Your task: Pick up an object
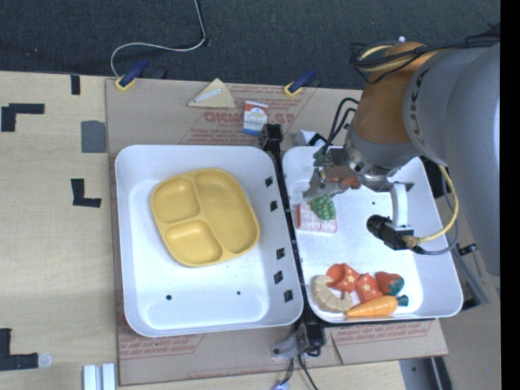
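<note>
I see the gripper [322,187] low in the right bin [439,295], over the green toy [324,208] on a pink packet [315,220] | finger state: can't tell | toy looks light, rigid, perhaps slick plastic | I'd pinch across its middle

We saw the claw [318,187] low over the right bin [431,299], just above a green toy [324,208] on a pink packet [313,220]; a yellow tray [204,216] lay in the left bin [138,250].
</note>
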Motion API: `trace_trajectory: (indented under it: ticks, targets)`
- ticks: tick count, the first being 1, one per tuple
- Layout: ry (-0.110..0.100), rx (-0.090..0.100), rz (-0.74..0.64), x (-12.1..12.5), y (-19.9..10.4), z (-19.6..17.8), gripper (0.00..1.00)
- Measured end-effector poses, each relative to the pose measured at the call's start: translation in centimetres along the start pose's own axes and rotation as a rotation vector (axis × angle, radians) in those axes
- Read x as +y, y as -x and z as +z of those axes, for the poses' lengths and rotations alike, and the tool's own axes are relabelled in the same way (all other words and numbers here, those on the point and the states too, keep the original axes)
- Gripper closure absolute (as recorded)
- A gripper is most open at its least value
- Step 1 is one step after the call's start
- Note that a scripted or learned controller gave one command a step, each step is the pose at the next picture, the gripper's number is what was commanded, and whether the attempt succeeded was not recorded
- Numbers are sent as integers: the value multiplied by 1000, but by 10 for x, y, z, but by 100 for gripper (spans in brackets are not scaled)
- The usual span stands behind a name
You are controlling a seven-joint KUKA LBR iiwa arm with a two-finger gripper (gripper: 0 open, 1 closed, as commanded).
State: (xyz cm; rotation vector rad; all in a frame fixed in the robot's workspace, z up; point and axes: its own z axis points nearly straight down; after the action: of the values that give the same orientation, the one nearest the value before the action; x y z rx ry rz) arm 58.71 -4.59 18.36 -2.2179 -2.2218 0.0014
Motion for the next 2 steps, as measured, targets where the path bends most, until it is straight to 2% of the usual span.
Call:
trace_trajectory:
  ticks: [1, 2]
  targets:
    - [1, 0, -1, 5, -51, -22, 100]
    - [2, -2, 0, 22, -46, -61, 100]
